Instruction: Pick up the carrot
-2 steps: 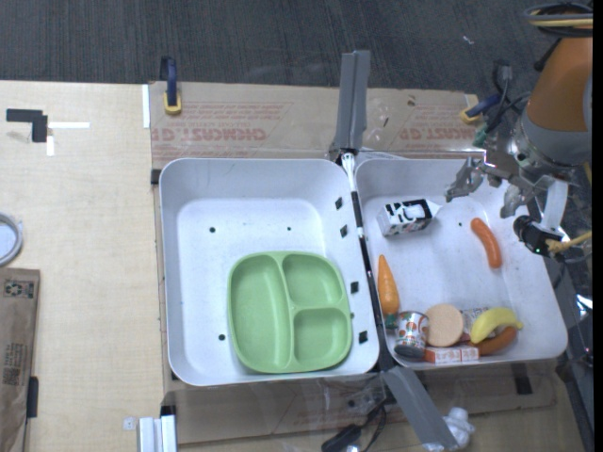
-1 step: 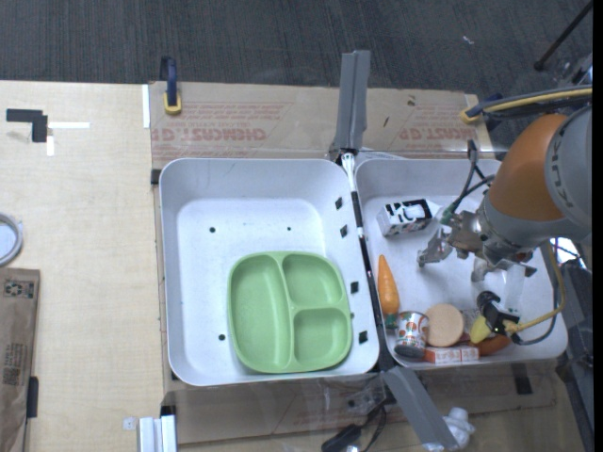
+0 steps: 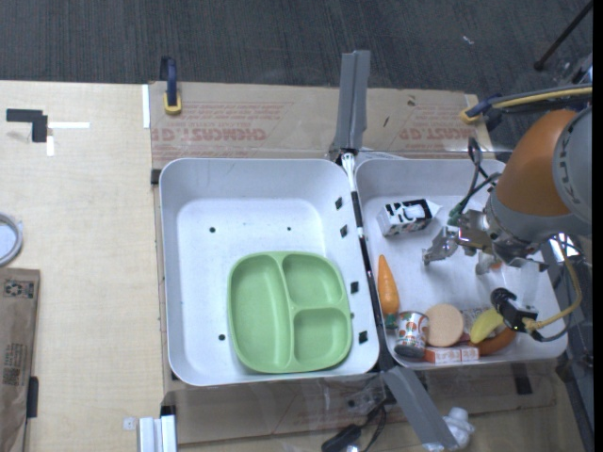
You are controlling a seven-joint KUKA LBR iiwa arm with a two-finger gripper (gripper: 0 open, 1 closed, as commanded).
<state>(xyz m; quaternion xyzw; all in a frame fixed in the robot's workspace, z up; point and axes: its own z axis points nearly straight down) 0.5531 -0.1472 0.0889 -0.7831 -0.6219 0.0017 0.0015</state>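
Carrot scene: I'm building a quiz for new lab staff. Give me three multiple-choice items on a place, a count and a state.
1. Where does the carrot lie?
A. right bin, by its left wall
B. on the green tray
C. on the bench

2. How many compartments has the tray?
A. two
B. three
C. five

3. What is the gripper doing?
A. holding the carrot
B. pressing the tray
C. standing apart from the carrot, holding nothing

Key: 1 A, it lies along that wall. 2 B, three hollows show. 3 C, white floor separates them.
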